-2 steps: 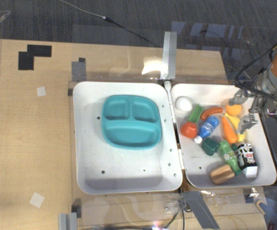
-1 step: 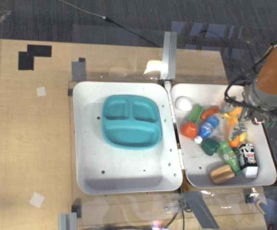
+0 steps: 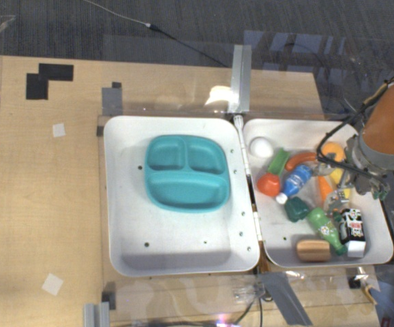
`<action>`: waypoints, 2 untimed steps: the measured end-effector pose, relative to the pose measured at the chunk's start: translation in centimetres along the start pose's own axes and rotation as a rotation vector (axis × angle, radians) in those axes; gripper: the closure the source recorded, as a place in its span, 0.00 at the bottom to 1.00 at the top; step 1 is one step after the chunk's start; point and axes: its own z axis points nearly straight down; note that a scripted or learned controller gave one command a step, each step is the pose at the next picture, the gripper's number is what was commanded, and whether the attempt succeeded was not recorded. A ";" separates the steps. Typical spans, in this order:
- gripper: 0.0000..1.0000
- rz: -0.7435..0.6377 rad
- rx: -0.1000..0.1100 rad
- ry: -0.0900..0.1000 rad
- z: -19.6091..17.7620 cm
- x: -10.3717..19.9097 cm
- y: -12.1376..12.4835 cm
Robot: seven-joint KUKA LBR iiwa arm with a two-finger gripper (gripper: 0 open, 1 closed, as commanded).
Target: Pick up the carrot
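The carrot (image 3: 324, 187) is a small orange piece lying in the right bin (image 3: 381, 251), between a blue bottle (image 3: 296, 180) and a yellow item (image 3: 339, 196). My gripper (image 3: 347, 181) hangs low over the right side of that bin, just right of the carrot and close above it. Its dark body and the arm's orange band (image 3: 393, 120) cover what lies under them. Nothing can be seen held in the gripper.
The right bin is crowded: a white ball (image 3: 260, 146), a green piece (image 3: 277, 161), a red-orange long piece (image 3: 300, 159), an orange fruit (image 3: 332, 152), a red item (image 3: 268, 184), a green bottle (image 3: 324, 227), a brown loaf (image 3: 313, 250), a black-and-white box (image 3: 352, 227). A teal divided plate (image 3: 187, 172) lies in the left bin (image 3: 125, 244).
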 end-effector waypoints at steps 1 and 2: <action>0.00 0.203 0.002 -0.004 -0.2 6.0 0.2; 0.00 0.512 0.001 -0.001 0.0 1.0 0.0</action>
